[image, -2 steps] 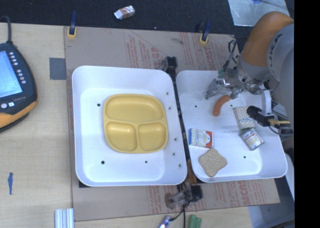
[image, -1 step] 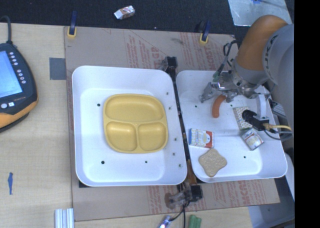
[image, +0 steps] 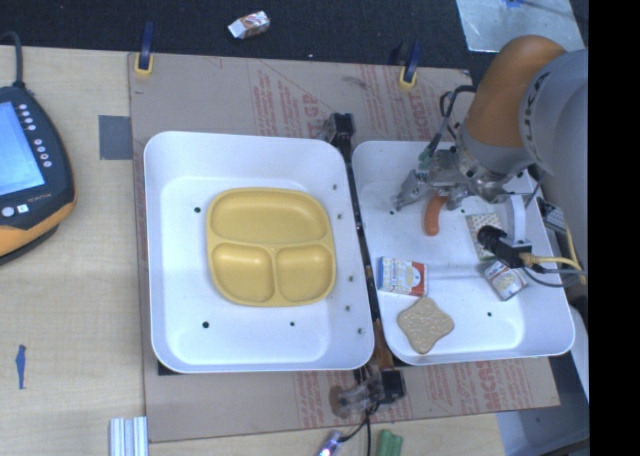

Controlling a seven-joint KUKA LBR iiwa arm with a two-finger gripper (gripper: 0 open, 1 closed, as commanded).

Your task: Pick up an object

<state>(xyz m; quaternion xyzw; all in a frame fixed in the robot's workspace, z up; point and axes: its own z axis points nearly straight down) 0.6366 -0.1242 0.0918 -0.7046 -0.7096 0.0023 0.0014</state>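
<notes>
The orange sausage-shaped piece (image: 432, 216) lies in the right bin (image: 520, 339), its long axis running near-vertical in the camera view, well right of the yellow divided tray (image: 270, 244) in the left bin (image: 175, 334). The gripper (image: 440, 184) hangs just above its upper end; how far it is open cannot be told.

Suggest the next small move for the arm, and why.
Probably lower straight down. The gripper hovers over the right bin, just above the small orange object, which lies apart from the carton and the cookie.
</notes>
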